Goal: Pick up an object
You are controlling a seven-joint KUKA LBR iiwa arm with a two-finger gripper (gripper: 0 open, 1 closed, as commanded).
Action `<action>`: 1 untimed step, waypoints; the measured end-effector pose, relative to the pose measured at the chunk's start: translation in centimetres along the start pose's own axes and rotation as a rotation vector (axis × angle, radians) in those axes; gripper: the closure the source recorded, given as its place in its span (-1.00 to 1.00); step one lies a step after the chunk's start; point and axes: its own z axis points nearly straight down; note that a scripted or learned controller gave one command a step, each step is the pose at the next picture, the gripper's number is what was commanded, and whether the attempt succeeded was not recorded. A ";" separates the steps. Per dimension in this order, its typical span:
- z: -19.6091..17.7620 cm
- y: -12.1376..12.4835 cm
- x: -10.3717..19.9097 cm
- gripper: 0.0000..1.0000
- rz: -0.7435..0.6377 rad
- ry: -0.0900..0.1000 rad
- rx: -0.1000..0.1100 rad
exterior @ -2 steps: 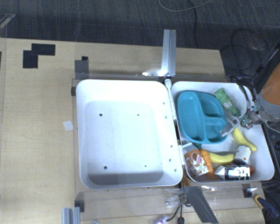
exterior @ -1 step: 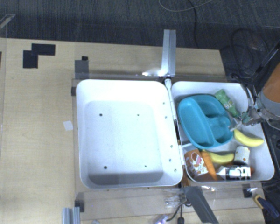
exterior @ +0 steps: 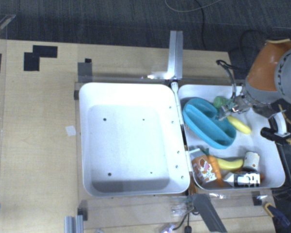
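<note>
Seemingly jaws (exterior: 231, 107) just above blue bowl (exterior: 208, 123), beside green object (exterior: 220, 102).

Two white bins on bench: left bin (exterior: 89, 130), right bin (exterior: 276, 171). One blue bowl (exterior: 208, 125) in right bin. Two yellow bananas: one (exterior: 239, 124) at bowl's 3 o'clock, other (exterior: 230, 164) at its 5 o'clock. One orange packet (exterior: 206, 169). One green item (exterior: 219, 102) at bowl's 1 o'clock, kind unclear.
</note>
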 end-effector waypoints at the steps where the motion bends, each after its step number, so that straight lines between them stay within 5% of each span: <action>1: 0.1 2.2 -2.3 1.00 0.115 0.024 0.037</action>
